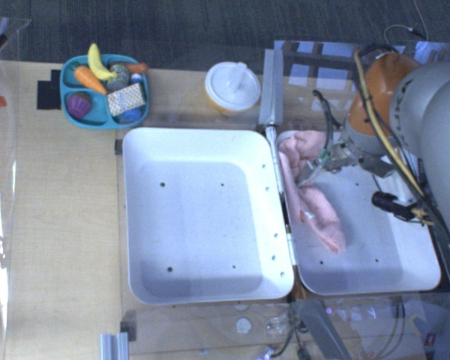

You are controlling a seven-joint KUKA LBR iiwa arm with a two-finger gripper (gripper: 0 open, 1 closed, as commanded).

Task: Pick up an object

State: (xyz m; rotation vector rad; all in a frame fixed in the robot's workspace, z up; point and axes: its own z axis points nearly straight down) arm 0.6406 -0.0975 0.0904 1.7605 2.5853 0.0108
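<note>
The hand (315, 169) is seen low in the right bin (390, 268), at the upper part of a pink cloth (319, 208); whether it is released or clenched cannot be told. The cloth is laid along that bin's left wall, beside the left bin (202, 276). Behind the bins, on the surface (52, 223), a blue tray (97, 118) of toy food and a white lidded cup (232, 86) are placed.

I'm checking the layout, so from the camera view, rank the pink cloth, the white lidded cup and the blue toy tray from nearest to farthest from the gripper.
1. pink cloth, in the right bin, right at the gripper.
2. white lidded cup, behind the left bin.
3. blue toy tray, far left on the bench.
</note>
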